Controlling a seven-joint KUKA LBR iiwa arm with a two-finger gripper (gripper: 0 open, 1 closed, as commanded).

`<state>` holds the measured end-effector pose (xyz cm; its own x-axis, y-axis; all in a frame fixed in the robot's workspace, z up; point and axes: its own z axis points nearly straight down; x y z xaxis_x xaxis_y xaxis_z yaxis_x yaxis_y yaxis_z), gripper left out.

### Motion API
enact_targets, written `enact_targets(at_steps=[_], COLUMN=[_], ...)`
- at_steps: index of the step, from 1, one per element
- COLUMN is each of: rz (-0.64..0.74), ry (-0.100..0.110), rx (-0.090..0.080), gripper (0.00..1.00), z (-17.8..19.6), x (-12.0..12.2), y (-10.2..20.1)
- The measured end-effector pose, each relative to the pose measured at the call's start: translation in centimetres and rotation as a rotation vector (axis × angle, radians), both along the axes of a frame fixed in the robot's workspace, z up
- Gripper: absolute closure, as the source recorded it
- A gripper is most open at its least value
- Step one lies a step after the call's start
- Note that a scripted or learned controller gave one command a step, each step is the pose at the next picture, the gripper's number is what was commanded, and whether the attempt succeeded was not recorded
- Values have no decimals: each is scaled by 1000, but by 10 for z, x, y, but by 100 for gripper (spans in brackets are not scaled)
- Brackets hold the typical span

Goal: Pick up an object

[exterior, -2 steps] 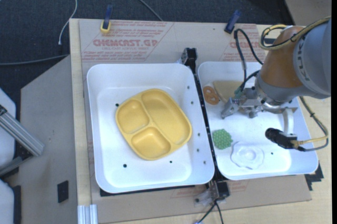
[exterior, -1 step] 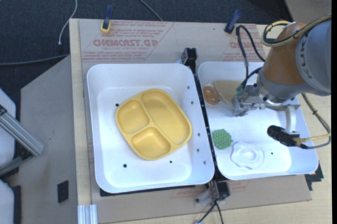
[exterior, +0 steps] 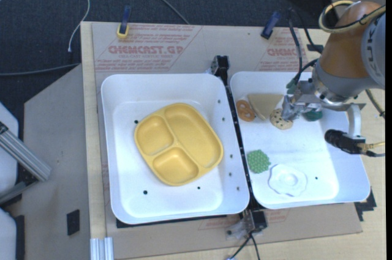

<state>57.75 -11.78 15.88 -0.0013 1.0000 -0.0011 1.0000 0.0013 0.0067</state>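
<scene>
My gripper point(exterior: 290, 109) hangs over the upper middle of the right bin point(exterior: 343, 191), pointing down. Just below its tip lies a round tan cracker with dark dots point(exterior: 282, 123), touching or nearly touching the fingers. To its left sit a tan wedge-shaped piece point(exterior: 263, 105) and a small brown pretzel point(exterior: 245, 110). Lower down in the same bin lie a green bumpy ball point(exterior: 258, 160) and a white fried-egg shape point(exterior: 287, 180). The arm's grey and orange wrist point(exterior: 343, 57) covers the bin's upper right.
The left bin point(exterior: 119, 191) holds a yellow three-compartment plate point(exterior: 178, 142) at its middle. A black clamp point(exterior: 220, 65) stands between the bins at the back. Blue clips point(exterior: 125, 21) point(exterior: 270, 26) hold the cardboard base. Cables trail at the right.
</scene>
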Motion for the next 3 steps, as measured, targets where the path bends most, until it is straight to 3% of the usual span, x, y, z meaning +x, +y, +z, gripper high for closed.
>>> enact_targets(at_steps=[1, 3], rz=[0, 5], ry=[-1, 4], rx=[0, 3], gripper=[100, 100], z=[55, 74], x=[2, 24], y=[0, 98])
